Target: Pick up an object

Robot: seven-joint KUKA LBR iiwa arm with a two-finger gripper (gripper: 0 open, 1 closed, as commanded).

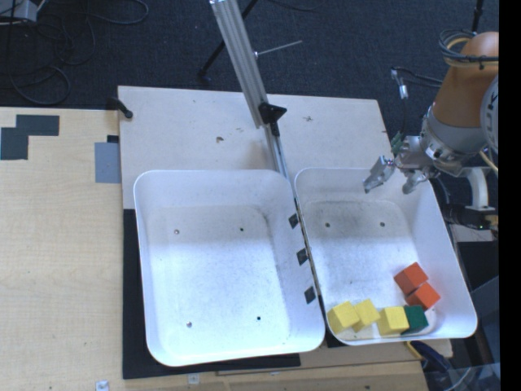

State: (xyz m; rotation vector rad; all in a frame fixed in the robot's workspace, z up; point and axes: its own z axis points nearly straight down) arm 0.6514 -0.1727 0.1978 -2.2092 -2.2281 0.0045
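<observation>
While tool [395, 175] hangs over right bin's [452, 243] far rim, metal fingers spread, gripping nothing.
Blocks cluster at near wall: orange cubes [417, 286], yellow blocks [356, 314], green block [416, 318]; matte, hard-edged.

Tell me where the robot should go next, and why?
Probably toward the near corner of the right white plastic bin. The hand hangs open over the bin's far edge, holding nothing, while the orange, yellow and green blocks sit clustered there.
</observation>
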